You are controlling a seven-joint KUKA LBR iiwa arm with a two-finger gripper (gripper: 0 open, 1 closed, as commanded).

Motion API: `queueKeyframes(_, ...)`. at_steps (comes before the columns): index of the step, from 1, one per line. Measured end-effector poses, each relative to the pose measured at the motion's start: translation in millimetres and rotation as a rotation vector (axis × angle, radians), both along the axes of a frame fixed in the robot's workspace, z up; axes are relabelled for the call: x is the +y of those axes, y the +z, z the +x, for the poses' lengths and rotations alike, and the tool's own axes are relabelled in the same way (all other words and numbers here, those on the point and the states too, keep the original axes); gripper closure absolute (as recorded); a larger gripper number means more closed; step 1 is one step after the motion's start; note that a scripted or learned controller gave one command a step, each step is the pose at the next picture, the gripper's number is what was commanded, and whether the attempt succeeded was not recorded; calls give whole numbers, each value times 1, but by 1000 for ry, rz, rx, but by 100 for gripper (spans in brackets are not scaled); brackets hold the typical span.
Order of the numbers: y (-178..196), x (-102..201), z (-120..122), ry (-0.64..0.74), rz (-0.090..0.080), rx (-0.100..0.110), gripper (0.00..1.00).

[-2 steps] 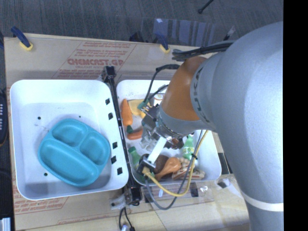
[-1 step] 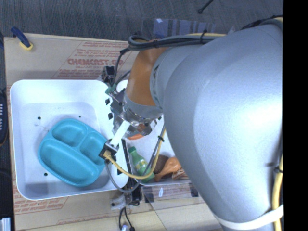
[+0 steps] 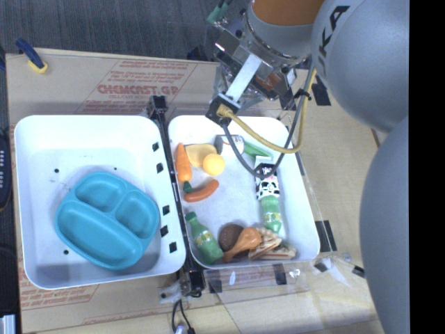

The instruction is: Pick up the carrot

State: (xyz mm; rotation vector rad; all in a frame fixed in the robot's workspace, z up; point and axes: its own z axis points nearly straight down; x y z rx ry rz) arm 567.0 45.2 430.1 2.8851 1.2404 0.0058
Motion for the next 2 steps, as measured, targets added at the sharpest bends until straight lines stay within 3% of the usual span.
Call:
queueKeyframes(1,-225,79,-32,-121,-2,30,100)
queueKeyframes(2,-163,47,-81,-3,1,16,100)
